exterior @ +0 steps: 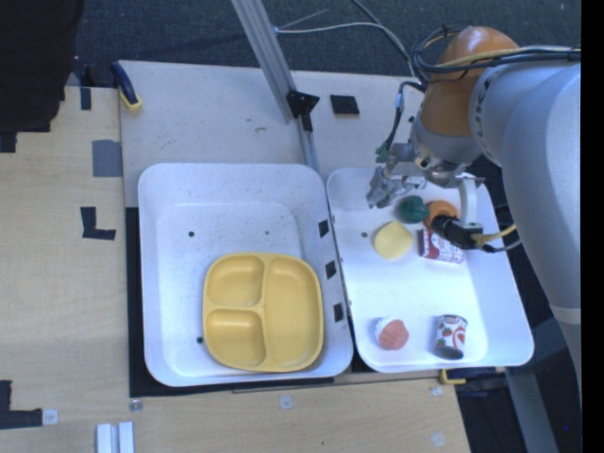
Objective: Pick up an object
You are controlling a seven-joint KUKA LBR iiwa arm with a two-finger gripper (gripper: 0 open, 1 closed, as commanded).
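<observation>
Objects, right bin [491,281]: green ball [411,208], yellow lump [393,241], red-white packet [440,246], small can [451,336], red-white piece [391,333]. Gripper [385,189] low at the bin's far end, just beside the green ball; hold not discernible. Nothing visibly lifted; pick outstanding.

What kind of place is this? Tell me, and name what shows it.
Probably a robotics lab bench set up for pick-up trials: a robot arm reaching over two white bins, loose cables on the bench, and toy-like items such as a yellow divided plate.
</observation>
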